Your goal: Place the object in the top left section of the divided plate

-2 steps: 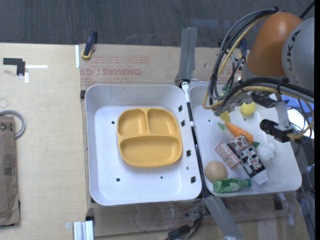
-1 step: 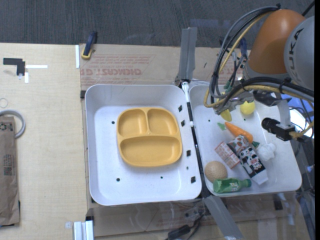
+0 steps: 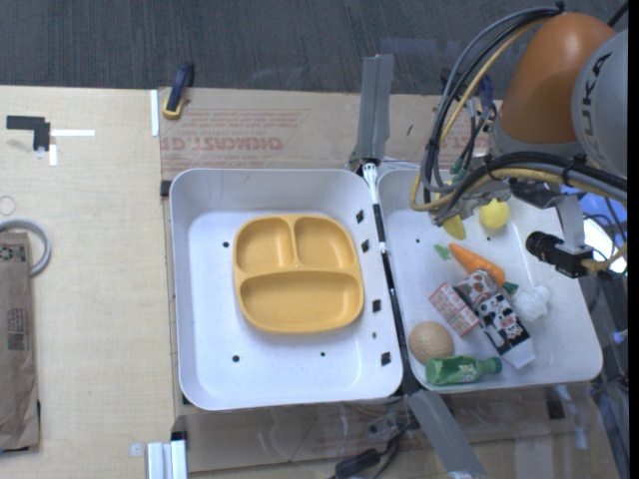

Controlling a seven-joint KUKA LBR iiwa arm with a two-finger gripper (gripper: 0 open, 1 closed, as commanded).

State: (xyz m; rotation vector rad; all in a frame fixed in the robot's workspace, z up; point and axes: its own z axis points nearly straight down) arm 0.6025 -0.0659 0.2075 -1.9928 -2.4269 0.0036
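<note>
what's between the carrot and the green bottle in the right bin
In the camera view, between the carrot and green bottle lie a small red-and-white carton and a tan egg.

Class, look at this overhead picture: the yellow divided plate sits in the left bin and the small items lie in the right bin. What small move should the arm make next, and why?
Probably lower toward one item in the right white bin, perhaps the orange toy carrot. The yellow divided plate holds nothing in its sections, and the items lie apart from it, so nothing can be placed until one is grasped.
</note>
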